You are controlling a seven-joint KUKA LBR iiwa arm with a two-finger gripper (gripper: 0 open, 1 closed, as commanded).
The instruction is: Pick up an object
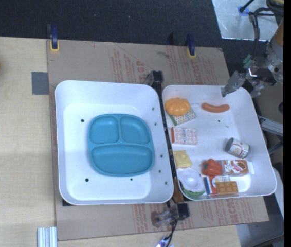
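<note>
**Gripper above far right corner of right bin; nothing held**

The right bin (256,138) serves as reference. The gripper (233,86) sits over its far right corner, beyond the sausage (215,107); finger spread cannot be told at this size, and no item is seen between them. Inside the bin: an orange (177,106) at the far left, a small can (237,147) toward the right wall, a red pepper (212,166) near the front. The left bin (68,138) alongside holds a blue divided plate (121,143).

Gripper (234,85) hangs over the right bin's (256,133) far rim, just beside the sausage (215,107). Orange (177,106), can (237,147) and cartons lie below. Blue tray (121,143) sits in the left bin (68,153).
</note>
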